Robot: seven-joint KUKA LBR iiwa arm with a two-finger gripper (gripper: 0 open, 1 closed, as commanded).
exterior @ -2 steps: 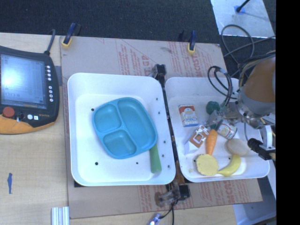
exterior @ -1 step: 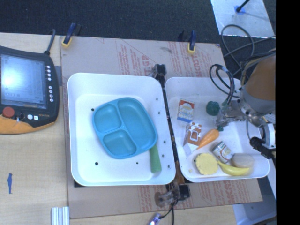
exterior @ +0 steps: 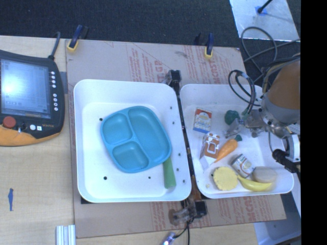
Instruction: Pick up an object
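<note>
The right bin [exterior: 219,92] holds several small objects. A white carton with an orange and blue label [exterior: 202,120] lies at its upper left, with a brown packet [exterior: 210,146] and a carrot [exterior: 227,149] below it. A teal object [exterior: 232,116] sits near the middle. Along the front lie a yellow round piece [exterior: 225,178], a small can [exterior: 242,165], a banana [exterior: 254,185] and a beige lump [exterior: 264,175]. My gripper [exterior: 239,131] hangs low over the bin's middle, just right of the teal object and above the carrot's tip.
The left bin [exterior: 87,93] holds a blue divided plate [exterior: 135,138] and a green stick [exterior: 169,173] against its right wall. A tablet-like pendant [exterior: 28,98] lies on the bench at far left. Black cables [exterior: 244,86] loop by the arm [exterior: 283,93].
</note>
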